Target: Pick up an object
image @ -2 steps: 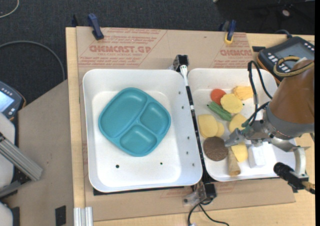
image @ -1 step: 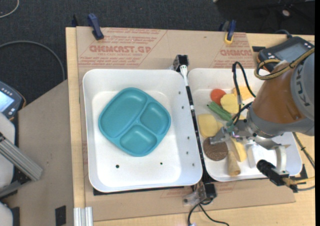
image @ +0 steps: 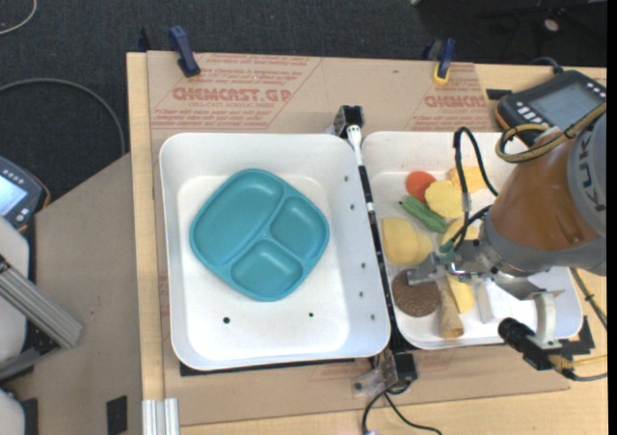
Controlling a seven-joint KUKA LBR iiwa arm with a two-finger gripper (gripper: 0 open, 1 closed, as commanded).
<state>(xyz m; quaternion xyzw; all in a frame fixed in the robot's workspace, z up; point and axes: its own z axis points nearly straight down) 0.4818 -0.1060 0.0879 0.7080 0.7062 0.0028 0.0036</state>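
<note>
The right bin (image: 569,322) holds several toy foods. A red tomato (image: 419,180) lies at the back, with a round yellow piece (image: 444,198) and a green piece (image: 424,213) beside it. A larger yellow piece (image: 405,241) sits left of centre. A brown disc (image: 416,299) and a tan stick (image: 450,315) lie near the front. My gripper (image: 445,269) hangs low over the middle of this bin, just above the brown disc and the tan stick. The arm's orange band (image: 540,203) hides the bin's right part.
The left bin (image: 183,327) holds a teal divided plate (image: 258,233). A black bar (image: 364,202) runs between the two bins. A yellow-and-black handheld unit (image: 549,105) rests on the bench at the back right, and cables loop over the right bin.
</note>
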